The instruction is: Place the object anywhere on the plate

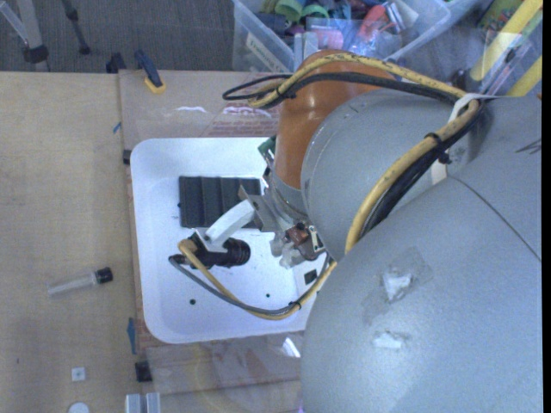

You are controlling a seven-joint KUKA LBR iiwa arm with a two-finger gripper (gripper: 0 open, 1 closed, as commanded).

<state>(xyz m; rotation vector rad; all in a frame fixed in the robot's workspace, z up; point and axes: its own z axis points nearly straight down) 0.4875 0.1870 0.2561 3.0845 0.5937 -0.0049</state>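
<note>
We see the grey arm (405, 256) reaching in from 3 o'clock and covering the right half of the white bin (164, 317). Its claw (293, 243) hangs over the bin's middle. We cannot tell how far it is open or whether it has hold of anything. The black ribbed slab (219, 198) lies flat on the bin floor at the claw's 10 o'clock, near it. On the table (52, 162), at the bin's 9 o'clock, lies a small clear tube (79, 280) with a dark cap. A clear tub (344, 11) of bright toys stands at 12 o'clock.
</note>
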